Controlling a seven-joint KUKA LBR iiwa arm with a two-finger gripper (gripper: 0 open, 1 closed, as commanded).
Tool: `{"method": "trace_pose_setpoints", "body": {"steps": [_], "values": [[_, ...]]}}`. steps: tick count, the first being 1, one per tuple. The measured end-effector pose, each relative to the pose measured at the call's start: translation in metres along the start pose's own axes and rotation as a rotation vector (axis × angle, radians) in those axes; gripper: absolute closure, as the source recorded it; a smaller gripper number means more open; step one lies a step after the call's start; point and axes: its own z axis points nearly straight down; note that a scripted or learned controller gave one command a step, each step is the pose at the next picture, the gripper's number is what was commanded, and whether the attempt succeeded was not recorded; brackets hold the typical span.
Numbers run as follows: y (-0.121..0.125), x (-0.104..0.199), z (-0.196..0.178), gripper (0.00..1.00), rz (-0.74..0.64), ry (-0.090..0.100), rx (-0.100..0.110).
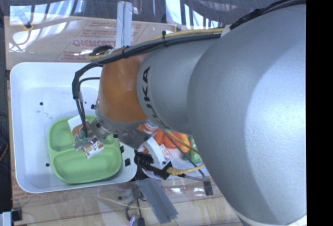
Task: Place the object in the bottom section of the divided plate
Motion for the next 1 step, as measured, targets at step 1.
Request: {"method": "trace_pose_setpoints", "body": {"steps": [1], "values": [[0.0,-0.0005,-0.0002,0.0,0.001,0.0,0.0]]}}
